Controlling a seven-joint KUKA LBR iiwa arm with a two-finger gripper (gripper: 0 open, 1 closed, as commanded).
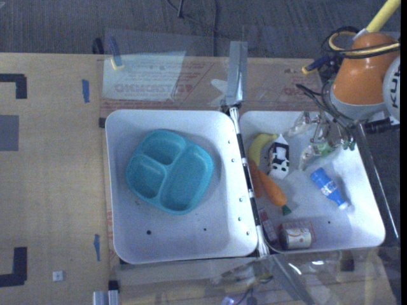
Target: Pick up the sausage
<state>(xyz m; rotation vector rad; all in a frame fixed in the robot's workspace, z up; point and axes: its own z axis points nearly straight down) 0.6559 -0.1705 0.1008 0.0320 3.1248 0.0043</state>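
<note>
Grey arm with orange band [365, 75]: you see it reaching in from the right, over the far right corner of the right bin
Claw [323, 140]: a tangle of shiny metal and cable, low over the far part of the right bin, just right of the cow figure; from this slant you cannot tell how far open it is or whether it has hold of anything
Sausage [266, 226]: a short, dark reddish-brown shape, if you read it as I do; it lies in the right bin's near left corner, against the dividing wall and just beside the tin, well apart from the claw
Right shallow white plastic bin [372, 224]: smooth, with rounded corners
Yellow curved banana [259, 146]: near the far left wall
Small black-and-white cow figure [278, 160]: just right of the banana
Orange tapered carrot [269, 185]: lying at a slant, close to the near side of the cow
Blue and white tube [329, 187]: lying at a slant, right of centre
Round tin with pale label [296, 236]: on its side by the near wall
Left shallow white plastic bin [127, 234]: holds a teal plastic plate with three compartments [169, 170]
</note>
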